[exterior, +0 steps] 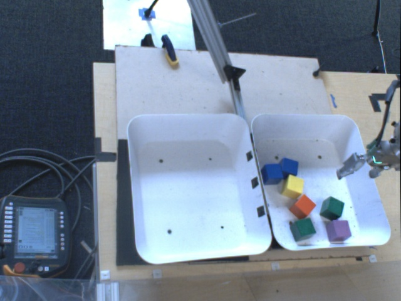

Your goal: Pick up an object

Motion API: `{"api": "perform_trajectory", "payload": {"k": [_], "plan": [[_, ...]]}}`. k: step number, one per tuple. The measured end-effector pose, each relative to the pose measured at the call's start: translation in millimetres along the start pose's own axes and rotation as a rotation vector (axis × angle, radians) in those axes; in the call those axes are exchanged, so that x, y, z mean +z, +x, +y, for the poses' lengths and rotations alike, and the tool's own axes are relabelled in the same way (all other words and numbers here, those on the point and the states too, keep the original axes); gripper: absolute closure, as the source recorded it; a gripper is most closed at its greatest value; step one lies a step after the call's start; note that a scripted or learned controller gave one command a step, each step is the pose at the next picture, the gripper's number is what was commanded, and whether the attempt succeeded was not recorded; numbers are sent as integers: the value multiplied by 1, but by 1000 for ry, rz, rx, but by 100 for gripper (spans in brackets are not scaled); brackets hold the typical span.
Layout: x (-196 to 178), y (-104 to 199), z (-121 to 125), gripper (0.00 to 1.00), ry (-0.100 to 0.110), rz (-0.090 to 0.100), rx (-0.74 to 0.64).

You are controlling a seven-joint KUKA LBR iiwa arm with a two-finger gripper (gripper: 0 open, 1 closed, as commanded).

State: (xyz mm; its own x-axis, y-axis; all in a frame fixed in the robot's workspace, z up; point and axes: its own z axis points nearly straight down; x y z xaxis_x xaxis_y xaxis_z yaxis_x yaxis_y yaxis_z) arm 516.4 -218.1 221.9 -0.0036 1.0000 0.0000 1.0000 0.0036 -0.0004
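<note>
Gripper [352, 165] hangs at right bin [313, 127] edge, finger state unclear, likely lining up on the blocks clustered inside, nearest the green block [332, 207].

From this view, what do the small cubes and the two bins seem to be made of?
The cubes, such as the yellow cube, look like painted wood or plastic: flat matte colour, crisp edges. The right bin and left bin look like smooth moulded white plastic with rounded corners.
</note>
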Motion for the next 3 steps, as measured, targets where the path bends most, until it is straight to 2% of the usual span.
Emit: {"api": "perform_trajectory", "payload": {"k": [1,2,3], "plan": [[-1,0,1,0,-3,-1,0],[47,8,7,0,1,1,-1],[91,1,9,0,2,1,1]]}}
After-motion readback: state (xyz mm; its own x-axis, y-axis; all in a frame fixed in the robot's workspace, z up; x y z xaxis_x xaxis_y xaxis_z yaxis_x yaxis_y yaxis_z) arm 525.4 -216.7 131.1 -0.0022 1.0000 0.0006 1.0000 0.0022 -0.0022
